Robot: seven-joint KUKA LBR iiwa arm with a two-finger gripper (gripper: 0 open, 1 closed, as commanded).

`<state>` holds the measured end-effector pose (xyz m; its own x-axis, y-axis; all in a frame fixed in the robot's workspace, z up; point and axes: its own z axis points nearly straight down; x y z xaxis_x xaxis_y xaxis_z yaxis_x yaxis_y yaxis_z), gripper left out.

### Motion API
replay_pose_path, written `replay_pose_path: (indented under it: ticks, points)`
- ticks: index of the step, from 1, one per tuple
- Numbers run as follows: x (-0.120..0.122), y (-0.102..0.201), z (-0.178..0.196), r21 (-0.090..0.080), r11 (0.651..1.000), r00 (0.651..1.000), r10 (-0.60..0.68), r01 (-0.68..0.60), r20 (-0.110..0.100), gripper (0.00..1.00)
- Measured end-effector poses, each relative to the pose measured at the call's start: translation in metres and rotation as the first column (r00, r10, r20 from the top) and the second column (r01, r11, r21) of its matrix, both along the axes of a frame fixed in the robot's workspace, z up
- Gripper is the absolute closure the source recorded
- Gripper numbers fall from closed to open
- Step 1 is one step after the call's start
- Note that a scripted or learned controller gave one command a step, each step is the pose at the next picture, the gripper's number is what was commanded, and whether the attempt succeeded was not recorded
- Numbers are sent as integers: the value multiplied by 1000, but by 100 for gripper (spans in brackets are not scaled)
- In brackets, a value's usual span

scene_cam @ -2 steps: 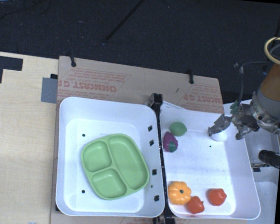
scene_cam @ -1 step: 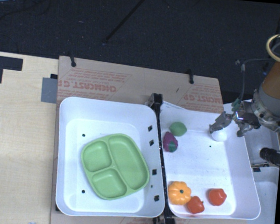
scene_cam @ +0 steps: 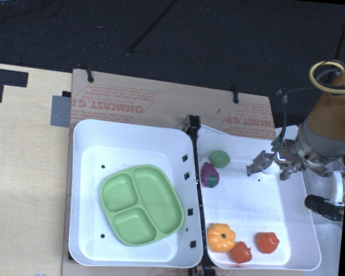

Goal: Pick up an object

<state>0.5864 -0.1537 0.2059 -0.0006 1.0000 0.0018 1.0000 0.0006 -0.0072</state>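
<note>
Gripper (scene_cam: 274, 165) above right bin (scene_cam: 303, 264), upper right; jaw state cannot tell. Nearest: green object (scene_cam: 220, 158), purple object (scene_cam: 209, 175) at left wall. Centre over one, descend vertically.

Red letters on the brown cardboard sheet (scene_cam: 163, 106) under the bins, upside down, hard to read. More red print at its bottom edge, too small.

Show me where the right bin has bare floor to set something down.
The middle of the right bin is free, between the purple item and green ball above-left and the orange pumpkin and two red pieces crowding its near edge.
</note>
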Motion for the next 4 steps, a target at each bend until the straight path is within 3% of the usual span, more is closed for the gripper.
replay_pose_path:
  ticks: [2, 3, 4]
  points:
    - [2, 4, -106, 0, 1000, 1000, -2, 2, 0, 0]
    - [2, 3, -92, -1, 1000, 1000, -6, 6, 2, 100]
    - [2, -6, -45, -3, 1000, 1000, -4, 4, 9, 100]
